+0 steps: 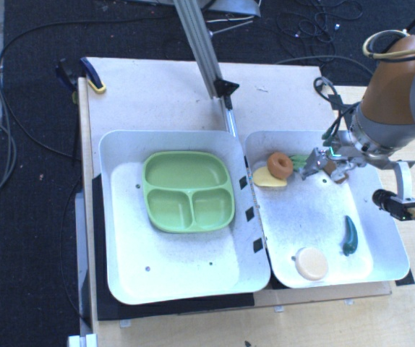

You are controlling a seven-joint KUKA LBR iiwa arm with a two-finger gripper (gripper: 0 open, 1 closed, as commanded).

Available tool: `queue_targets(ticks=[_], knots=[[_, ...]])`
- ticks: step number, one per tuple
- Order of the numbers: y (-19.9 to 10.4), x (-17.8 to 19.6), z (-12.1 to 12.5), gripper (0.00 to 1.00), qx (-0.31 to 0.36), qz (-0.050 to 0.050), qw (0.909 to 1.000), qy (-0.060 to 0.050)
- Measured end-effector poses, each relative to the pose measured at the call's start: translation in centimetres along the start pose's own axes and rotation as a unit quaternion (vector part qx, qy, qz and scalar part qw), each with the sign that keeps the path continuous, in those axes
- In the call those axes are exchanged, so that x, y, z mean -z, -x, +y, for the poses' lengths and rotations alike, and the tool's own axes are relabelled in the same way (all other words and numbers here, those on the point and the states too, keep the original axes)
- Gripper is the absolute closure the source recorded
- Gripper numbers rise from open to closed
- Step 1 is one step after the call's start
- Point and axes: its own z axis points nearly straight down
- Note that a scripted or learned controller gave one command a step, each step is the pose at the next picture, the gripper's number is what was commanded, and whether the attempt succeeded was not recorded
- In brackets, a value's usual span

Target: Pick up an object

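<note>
The right bin (381, 266) holds a brown doughnut (280, 165) lying against a pale yellow piece (269, 179) at its upper left. A dark green pepper (349, 236) lies towards the right side, and a round cream bun (311, 263) sits near the front edge. My gripper (322, 165) hangs low over the upper part of this bin, just right of the doughnut. Something small and green (299, 162) shows at its tip, and I cannot tell whether it is held.
A light green three-compartment plate (189, 191) lies in the left bin (121, 266). A slanted metal pole (202, 38) comes down to the divider between the bins. Cables hang off the wrist near the right bin's far edge (330, 92).
</note>
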Motion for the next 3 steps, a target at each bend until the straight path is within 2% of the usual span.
queue_targets(ticks=[1,3], knots=[[0.0,0.2,0.1,0.00,0.000,0.000,1.0000,0.002],[0.8,-9.7,0.0,0.00,-0.001,-0.001,1.0000,0.001]])
